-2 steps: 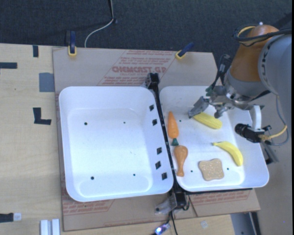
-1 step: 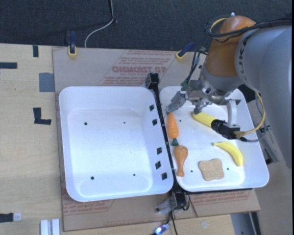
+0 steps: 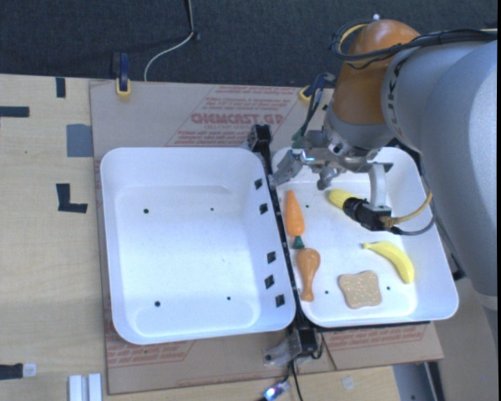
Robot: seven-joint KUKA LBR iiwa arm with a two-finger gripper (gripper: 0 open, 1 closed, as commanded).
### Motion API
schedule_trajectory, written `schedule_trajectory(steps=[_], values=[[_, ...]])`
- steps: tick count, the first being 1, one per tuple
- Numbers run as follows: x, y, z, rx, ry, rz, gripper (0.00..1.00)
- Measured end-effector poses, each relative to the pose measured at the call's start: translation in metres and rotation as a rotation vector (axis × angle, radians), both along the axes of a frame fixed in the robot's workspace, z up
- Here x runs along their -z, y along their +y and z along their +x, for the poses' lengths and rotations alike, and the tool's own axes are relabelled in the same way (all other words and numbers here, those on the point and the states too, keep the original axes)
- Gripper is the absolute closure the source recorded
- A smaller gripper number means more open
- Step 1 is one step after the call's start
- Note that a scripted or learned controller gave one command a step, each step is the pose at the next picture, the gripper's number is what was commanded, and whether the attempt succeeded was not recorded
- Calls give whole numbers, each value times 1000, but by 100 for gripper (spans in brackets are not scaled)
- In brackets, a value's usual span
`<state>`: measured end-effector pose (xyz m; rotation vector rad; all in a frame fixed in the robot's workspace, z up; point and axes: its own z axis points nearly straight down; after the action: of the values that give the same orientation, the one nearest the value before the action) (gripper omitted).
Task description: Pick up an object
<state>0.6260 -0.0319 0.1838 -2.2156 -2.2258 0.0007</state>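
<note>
Carrot [image 3: 294, 214] lay lengthwise along the divider, green tip toward the camera; tool [image 3: 317, 167] above it, grip state unclear.

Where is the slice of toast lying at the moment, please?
The slice of toast lies at the right bin's near edge, between the drumstick and the banana.

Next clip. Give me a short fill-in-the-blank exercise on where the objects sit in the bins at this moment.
1. The carrot, the drumstick, the slice of toast and the banana all lie in the ____ bin.
2. Just below the carrot, along the divider, lies the ____.
3. The toast is to the ____ of the drumstick.
4. The arm's wrist carries an ____ band.

Missing words: right; drumstick; right; orange
</note>
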Motion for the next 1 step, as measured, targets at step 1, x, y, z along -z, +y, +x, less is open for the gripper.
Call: schedule_trajectory(steps=[1], values=[[-40,-26,45,3,-6,-2,0]])
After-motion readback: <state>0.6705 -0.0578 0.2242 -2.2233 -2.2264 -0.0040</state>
